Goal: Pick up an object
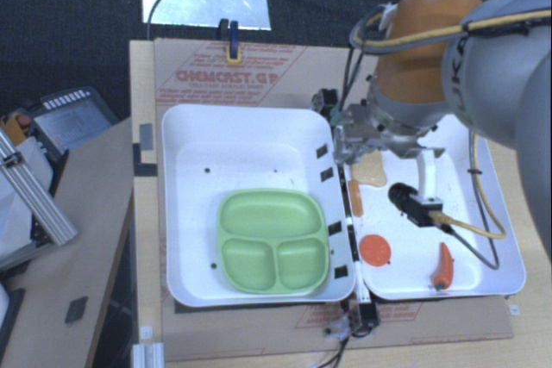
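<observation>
My gripper (pixel 348 146) hangs low over the near-left corner of the right bin (pixel 504 258), close to the wall shared with the left bin. Just below and right of it lies a flat tan piece (pixel 372 171), partly covered by the wrist. A thin orange stick (pixel 354 197) rests along the dividing wall, below the gripper. Further toward the front of the right bin sit a round orange disc (pixel 375 250) and a red-orange pepper shape (pixel 442 268). I see nothing held in the gripper.
A green three-compartment plate (pixel 273 239) lies in the front half of the left bin (pixel 177 177). The arm's large orange and grey body covers the back of the right bin. Off the bench at the left stand a metal rail and a device.
</observation>
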{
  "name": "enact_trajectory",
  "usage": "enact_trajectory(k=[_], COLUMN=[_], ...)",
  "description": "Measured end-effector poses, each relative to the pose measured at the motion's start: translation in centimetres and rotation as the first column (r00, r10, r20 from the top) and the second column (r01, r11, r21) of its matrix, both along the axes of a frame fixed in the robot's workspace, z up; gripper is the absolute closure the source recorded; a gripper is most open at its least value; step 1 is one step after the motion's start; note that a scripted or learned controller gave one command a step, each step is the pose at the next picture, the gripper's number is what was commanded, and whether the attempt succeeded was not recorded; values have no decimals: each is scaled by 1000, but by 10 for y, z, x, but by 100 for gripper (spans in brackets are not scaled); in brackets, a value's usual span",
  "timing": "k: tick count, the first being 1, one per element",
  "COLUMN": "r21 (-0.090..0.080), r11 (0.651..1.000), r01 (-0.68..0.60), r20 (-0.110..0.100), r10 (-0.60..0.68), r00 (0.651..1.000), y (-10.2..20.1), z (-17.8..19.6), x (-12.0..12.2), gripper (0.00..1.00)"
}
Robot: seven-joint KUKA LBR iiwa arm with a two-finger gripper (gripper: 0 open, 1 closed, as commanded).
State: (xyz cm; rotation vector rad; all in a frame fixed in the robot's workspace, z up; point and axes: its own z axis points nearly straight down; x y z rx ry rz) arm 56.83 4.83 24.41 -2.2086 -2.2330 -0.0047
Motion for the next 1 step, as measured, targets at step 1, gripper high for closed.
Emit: enact_trajectory(k=[1], r21=[0], r11=[1000], r01=[1], r20=[0], r10=[-1], r00=[1000], y=[53], z=[5], x=[0], gripper=[100])
